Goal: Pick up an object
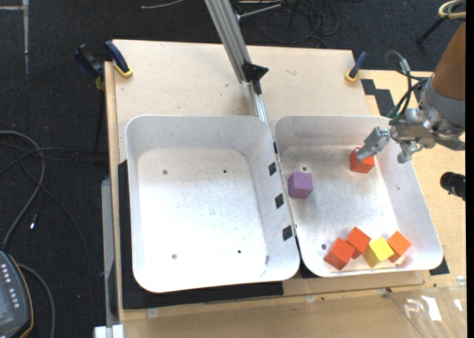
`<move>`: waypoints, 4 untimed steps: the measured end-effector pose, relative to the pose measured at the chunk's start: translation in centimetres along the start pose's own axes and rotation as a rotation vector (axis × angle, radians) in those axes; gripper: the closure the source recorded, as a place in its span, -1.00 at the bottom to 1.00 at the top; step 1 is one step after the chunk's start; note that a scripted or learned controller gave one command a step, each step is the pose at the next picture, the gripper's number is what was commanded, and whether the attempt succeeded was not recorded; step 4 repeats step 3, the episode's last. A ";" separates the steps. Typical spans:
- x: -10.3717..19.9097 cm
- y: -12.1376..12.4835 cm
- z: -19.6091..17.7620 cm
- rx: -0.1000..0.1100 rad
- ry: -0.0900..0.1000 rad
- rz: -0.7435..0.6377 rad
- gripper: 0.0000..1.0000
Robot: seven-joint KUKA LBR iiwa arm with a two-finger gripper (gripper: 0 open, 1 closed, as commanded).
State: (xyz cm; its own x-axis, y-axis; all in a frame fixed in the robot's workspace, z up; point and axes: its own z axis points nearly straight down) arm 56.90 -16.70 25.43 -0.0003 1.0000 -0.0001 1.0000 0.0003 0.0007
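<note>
Nearest to the camera, at the front of the right bin [426, 214], four small blocks sit bunched together and touching: two orange blocks [348, 247] on the left, a yellow block [378, 250] next to them, and one more orange block [399, 243] on the right. Up from them, close to the wall shared by the two bins, a purple block [300, 184] sits alone, well away from the bunch. Beside it, the left bin [148, 144] is white with little dark specks on its floor. Farther back in the right bin is a red-orange block [361, 160]. It is small and boxy, with a bright top and a darker side, and it rests on the bin floor near the back right part. The gripper [391, 144] is just beside it, up and to the right. One silver finger [375, 141] reaches the top edge of the block and seems to touch it. The other finger is off to the right, away from the block, so the gripper is spread wide and the block is not between its fingers. The grey arm [444, 107] comes in from the right. Behind both bins is the pale wooden bench [185, 77], with a metal bar [226, 21] slanting across it.
</note>
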 end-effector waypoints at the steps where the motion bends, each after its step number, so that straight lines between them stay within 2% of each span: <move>1: -3.6 8.3 11.2 0.004 -0.001 -0.002 -1.00; 2: -5.4 9.2 16.2 0.004 -0.001 0.001 -1.00; 3: -5.0 8.2 11.9 -0.003 -0.002 0.001 -1.00; 4: -5.0 8.2 11.9 -0.003 -0.002 0.001 -1.00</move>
